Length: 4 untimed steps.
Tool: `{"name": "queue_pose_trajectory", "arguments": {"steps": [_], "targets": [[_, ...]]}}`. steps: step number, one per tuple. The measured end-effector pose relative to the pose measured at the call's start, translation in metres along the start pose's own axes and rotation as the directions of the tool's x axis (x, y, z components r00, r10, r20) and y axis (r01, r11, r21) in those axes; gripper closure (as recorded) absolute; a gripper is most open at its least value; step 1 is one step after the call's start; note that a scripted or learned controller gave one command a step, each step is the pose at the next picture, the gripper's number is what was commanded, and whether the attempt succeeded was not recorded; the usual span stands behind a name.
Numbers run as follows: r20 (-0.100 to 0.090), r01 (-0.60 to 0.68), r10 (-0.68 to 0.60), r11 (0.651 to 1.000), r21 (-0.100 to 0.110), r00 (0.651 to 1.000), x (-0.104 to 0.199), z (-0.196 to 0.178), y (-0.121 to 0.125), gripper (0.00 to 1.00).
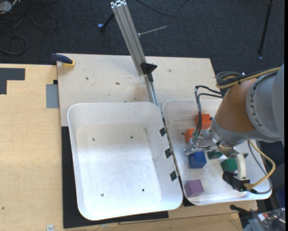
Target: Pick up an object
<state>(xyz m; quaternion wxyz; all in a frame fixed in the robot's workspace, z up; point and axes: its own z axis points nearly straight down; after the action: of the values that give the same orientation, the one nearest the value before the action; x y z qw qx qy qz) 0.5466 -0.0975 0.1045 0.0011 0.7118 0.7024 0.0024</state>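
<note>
The end effector [197,147], grip state unclear, sits low in the right bin [216,199] among a blue cube [197,160], orange block [204,121] and purple cube [194,187].

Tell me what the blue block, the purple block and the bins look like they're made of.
Blue block: matte and evenly colored, perhaps foam or painted wood. Purple block: same dull look. Left bin and right bin: smooth white with rounded rims, likely molded plastic.
</note>
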Motion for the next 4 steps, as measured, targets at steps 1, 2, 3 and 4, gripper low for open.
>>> {"name": "queue_pose_trajectory", "arguments": {"steps": [1,2,3,4], "targets": [[0.002,0.017,-0.017,1.0,0.004,1.0,-0.005,-0.057,0.008,1.0],[0.002,0.011,-0.011,1.0,0.004,1.0,-0.014,-0.104,0.004,1.0],[0.001,0.014,-0.014,1.0,0.006,1.0,-0.015,-0.127,0.004,1.0],[-0.001,0.017,-0.017,1.0,0.01,1.0,0.036,-0.115,0.017,1.0]]}}
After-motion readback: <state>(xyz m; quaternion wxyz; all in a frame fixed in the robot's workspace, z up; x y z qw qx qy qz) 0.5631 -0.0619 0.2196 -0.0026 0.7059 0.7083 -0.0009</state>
